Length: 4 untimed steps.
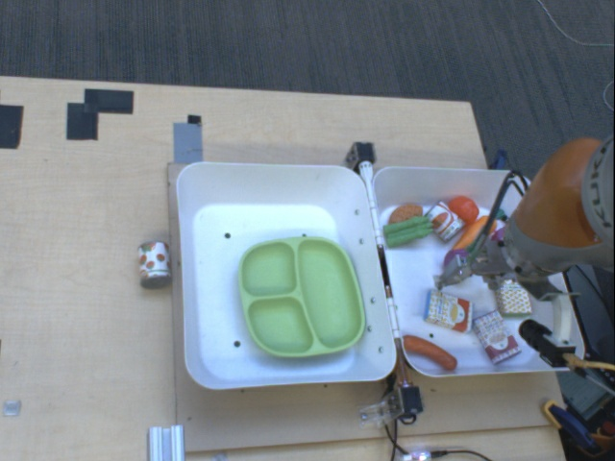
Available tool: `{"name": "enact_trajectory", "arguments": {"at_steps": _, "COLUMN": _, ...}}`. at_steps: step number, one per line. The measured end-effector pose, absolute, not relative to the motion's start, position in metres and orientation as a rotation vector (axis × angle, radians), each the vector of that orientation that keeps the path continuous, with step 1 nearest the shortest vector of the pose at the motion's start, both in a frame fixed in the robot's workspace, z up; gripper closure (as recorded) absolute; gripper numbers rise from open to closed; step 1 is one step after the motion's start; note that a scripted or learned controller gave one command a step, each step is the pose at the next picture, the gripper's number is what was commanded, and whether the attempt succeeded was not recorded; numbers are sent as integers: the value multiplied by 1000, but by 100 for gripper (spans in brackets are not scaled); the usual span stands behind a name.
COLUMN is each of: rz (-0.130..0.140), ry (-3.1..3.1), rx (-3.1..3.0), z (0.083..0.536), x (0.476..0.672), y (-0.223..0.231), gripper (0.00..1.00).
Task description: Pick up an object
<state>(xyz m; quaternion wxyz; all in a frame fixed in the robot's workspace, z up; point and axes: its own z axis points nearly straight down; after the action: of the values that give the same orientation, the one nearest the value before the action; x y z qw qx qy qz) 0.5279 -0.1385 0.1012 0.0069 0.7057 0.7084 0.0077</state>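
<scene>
Hand [459,275] over the right bin [413,257], above a small carton [448,310] near its front edge; finger spread apparently indeterminate.

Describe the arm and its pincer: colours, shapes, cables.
The arm is a thick, rounded body with a broad orange band above a grey wrist section. Below it, the pincer is a dull grey metal piece with slim parts reaching over the right bin. A thin dark cable runs along the wrist.
</scene>
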Motion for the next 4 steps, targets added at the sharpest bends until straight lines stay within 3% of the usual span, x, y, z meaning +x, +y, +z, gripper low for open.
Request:
{"name": "enact_trajectory", "arguments": {"at_steps": 1, "rz": 9, "ry": 2217, "rx": 2211, "z": 87, "x": 498, "y": -87, "gripper": 0}}
{"name": "enact_trajectory", "arguments": {"at_steps": 2, "rz": 15, "ry": 2215, "rx": 2206, "z": 99, "x": 500, "y": -87, "gripper": 100}}
{"name": "enact_trajectory", "arguments": {"at_steps": 3, "rz": 15, "ry": 2215, "rx": 2207, "z": 98, "x": 500, "y": -87, "gripper": 0}}
{"name": "enact_trajectory", "arguments": {"at_steps": 4, "rz": 19, "ry": 2217, "rx": 2203, "z": 109, "x": 501, "y": -86, "gripper": 100}}
